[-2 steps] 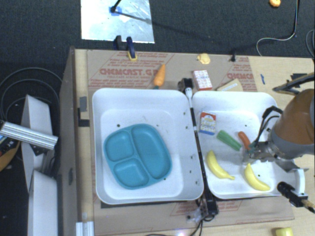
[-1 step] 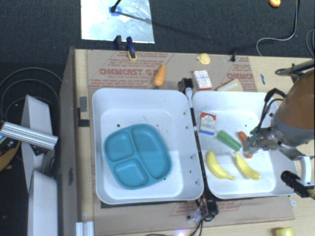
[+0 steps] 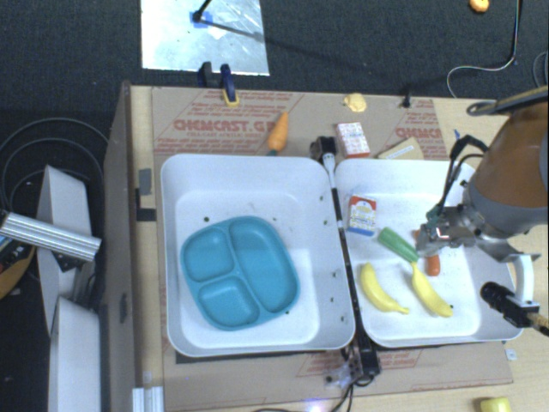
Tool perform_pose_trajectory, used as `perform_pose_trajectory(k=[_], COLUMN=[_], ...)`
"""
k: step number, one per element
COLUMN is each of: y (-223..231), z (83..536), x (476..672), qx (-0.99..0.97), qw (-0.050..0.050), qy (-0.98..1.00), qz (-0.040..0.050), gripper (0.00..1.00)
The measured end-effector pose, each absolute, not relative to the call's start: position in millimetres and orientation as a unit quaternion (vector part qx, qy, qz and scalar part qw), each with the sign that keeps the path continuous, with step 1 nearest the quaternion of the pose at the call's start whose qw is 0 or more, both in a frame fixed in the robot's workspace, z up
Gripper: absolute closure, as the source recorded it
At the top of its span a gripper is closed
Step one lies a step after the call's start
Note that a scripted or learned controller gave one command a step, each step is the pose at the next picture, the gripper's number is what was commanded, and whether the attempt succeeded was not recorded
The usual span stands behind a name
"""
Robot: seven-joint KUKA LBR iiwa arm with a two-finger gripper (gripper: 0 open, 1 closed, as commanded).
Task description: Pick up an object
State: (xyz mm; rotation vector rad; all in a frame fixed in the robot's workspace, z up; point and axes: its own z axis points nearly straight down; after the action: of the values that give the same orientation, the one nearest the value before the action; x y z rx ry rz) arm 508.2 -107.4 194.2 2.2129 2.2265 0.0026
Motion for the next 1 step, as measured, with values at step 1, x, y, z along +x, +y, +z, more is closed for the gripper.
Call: perform_pose_trajectory(k=[1], y=[-165.1], z=[194.7], x=[548.5], qx=[0.707], qw=[0.003], qy=[0.707], qz=[0.0005], gripper=[1.0])
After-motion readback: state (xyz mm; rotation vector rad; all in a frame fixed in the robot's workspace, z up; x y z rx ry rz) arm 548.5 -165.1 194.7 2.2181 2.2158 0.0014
